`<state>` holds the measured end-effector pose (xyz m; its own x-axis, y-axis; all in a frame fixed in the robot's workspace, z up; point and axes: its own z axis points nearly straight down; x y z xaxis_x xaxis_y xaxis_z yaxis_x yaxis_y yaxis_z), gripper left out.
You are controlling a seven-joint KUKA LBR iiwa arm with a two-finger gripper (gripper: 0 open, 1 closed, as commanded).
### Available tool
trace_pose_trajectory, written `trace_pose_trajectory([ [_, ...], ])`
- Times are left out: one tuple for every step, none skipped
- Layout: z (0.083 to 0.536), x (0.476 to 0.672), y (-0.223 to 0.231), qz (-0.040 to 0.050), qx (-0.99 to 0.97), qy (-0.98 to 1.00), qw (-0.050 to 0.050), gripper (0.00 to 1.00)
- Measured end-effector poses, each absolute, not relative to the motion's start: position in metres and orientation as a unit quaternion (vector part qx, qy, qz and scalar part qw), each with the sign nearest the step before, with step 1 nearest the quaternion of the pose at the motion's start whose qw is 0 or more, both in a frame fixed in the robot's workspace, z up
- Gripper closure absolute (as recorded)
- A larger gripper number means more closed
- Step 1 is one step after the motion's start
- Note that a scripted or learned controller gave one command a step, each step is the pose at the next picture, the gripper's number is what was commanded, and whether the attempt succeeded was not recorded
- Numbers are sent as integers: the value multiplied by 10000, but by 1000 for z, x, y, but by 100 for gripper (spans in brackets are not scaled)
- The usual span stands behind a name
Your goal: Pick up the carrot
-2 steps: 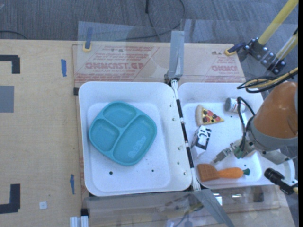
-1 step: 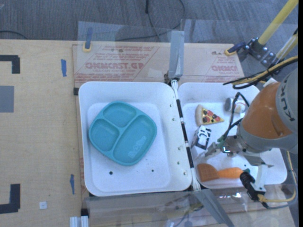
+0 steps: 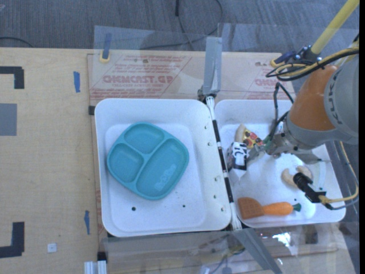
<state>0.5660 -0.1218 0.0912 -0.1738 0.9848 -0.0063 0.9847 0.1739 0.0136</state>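
The carrot (image 3: 278,209) is orange with a green tip at its right end. It lies flat along the front wall of the right bin (image 3: 268,178). My gripper (image 3: 238,155) reaches in from the right and hangs low near the left wall of that bin. It is well up and to the left of the carrot and apart from it. Nothing shows between the gripper and the carrot. The grey wrist and orange band (image 3: 312,104) hide part of the bin's right side.
A small multicoloured toy (image 3: 254,141) and a pale beige piece (image 3: 240,132) lie just behind the gripper. A broader orange-tan piece (image 3: 248,208) touches the carrot's left end. The left bin (image 3: 194,201) holds a teal divided plate (image 3: 148,160).
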Motion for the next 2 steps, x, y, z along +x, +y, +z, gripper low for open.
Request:
trace_pose_trajectory([
  [102,568,-119,52,6405,7679,77,100],
  [91,543,-106,44,7743,6327,64,100],
])
